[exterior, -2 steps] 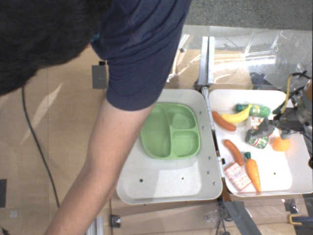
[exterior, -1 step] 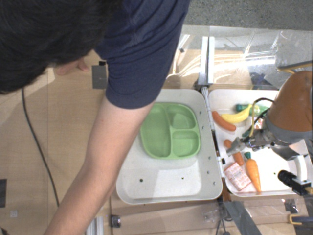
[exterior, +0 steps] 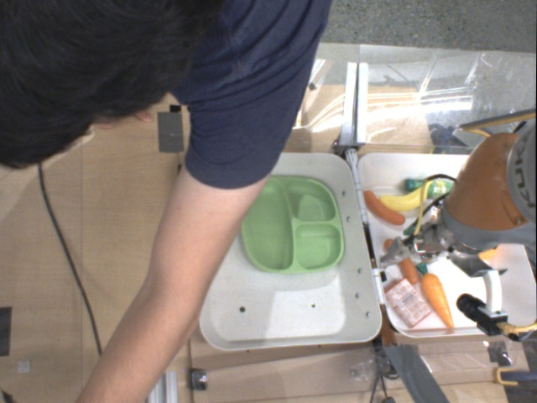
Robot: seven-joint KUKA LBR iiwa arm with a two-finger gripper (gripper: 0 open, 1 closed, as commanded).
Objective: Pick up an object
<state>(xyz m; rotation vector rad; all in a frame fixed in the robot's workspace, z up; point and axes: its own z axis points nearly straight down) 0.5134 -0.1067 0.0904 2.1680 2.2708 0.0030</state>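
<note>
A person in a navy T-shirt leans over the wooden surface on my remote feed. One bare forearm slants down just left of the green divided tray, which lies flat in the left bin.

Every candidate for the pick sits right of that tray, across the wall into the right bin. A red-orange sausage lies nearest the tray's upper right corner. A yellow banana is just beyond the sausage, with a small dark green item above it. Farther right and below the tray's lower edge, a carrot lies at a slant. A pink-patterned packet is on the side of the carrot towards the tray.

The grey arm, with its orange band uppermost, reaches in from the far side. The gripper hangs level with the tray's lower right corner, low over a smaller orange piece that lies between the sausage and the packet.

From this angle I cannot tell whether the gripper is released or clenched, nor whether it touches that piece. I see nothing lifted clear of the bin floor.
</note>
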